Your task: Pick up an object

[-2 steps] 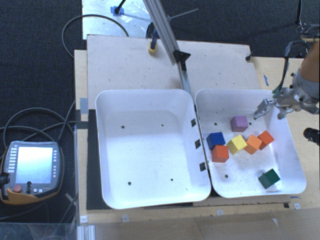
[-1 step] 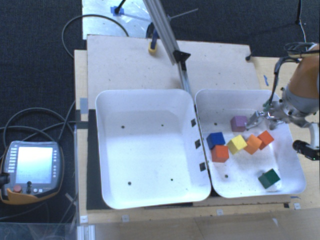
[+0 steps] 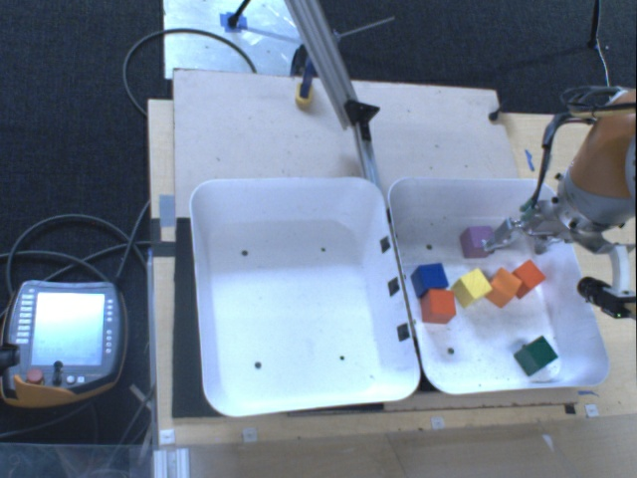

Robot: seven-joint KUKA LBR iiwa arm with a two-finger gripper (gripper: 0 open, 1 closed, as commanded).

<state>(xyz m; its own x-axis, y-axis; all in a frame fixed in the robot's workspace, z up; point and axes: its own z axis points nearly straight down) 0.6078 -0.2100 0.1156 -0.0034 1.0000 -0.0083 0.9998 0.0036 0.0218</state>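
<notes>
Over the right bin, the gripper hangs just beside the purple block.

Whether the gripper is released or clenched cannot be told at this size, and no block shows in its grasp. The purple block lies at the far side of the right bin, apart from the blue block, red block, yellow block and two orange blocks nearer the middle; a green block sits near the front. The step looks like the approach: next, the arm needs to centre over the purple block and descend.
</notes>
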